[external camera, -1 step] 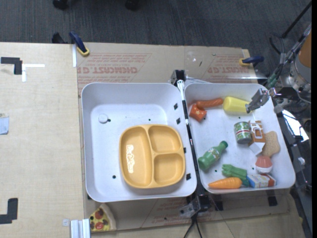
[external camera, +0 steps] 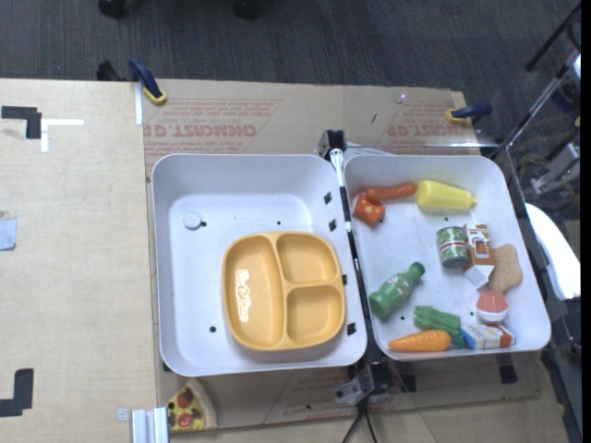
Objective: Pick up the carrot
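Orange carrot point(external camera: 420, 341) lies at the near edge of the right bin point(external camera: 517, 247), touching green leaves point(external camera: 436, 318) and a small carton point(external camera: 487, 337); risk: crowded grasp catches neighbours or bin wall; jaws' state cannot be told.

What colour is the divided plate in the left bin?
Yellow-orange, plain; the plate shows clearly in the camera view.

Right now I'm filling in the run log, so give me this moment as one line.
task: pick up carrot | carrot: lying at near edge of right bin, beside green bottle | yellow tray: left bin | status: not picked
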`<state>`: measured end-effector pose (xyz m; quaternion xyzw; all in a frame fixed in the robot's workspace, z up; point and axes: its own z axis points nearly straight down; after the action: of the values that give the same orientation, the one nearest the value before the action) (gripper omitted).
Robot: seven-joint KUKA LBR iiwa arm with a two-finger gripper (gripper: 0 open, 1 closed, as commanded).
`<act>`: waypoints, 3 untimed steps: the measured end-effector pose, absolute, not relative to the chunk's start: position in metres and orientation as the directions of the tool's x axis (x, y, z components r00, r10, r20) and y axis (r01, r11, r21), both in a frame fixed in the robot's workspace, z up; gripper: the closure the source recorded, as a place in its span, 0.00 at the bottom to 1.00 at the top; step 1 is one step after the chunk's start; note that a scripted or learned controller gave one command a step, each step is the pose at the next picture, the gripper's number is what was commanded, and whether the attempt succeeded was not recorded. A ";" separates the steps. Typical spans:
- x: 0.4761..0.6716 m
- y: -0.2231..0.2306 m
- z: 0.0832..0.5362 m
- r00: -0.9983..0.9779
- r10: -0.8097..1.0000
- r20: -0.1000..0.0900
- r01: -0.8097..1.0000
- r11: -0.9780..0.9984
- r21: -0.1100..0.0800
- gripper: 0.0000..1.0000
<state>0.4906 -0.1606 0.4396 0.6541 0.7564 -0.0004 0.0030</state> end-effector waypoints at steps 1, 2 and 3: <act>0.479 -0.084 0.285 -0.321 0.947 -0.001 0.947 0.321 -0.001 0.00; 0.480 0.003 0.254 -0.225 0.974 -0.001 0.974 0.225 0.001 0.00; 0.478 0.066 0.191 -0.291 0.957 0.000 0.957 0.291 -0.002 0.00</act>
<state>0.4785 0.0655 0.1906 0.5954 0.8035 -0.0009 -0.0005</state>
